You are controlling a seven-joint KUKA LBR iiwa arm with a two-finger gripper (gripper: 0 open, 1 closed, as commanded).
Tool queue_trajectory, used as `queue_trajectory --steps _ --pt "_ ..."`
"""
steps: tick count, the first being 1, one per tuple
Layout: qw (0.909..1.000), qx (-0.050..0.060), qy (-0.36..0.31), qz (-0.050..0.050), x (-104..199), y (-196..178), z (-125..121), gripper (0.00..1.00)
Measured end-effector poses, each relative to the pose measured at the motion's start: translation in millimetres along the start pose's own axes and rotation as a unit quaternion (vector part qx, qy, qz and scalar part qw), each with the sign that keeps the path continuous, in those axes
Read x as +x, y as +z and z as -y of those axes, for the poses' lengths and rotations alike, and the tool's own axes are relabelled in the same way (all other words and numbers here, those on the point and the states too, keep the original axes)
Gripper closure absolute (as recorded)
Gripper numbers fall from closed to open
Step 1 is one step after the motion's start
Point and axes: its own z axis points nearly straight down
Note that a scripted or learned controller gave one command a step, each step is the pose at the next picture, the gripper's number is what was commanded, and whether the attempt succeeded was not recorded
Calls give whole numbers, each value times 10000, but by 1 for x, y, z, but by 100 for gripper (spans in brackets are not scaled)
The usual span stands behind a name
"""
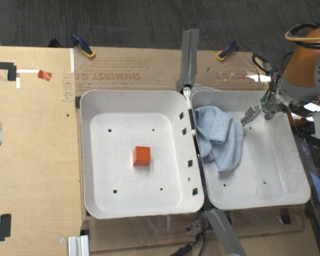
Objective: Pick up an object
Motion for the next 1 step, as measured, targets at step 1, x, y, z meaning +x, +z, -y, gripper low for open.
queue_trajectory --steps 1 --pt "10000 -13 1 10 -1 -10 -1 100"
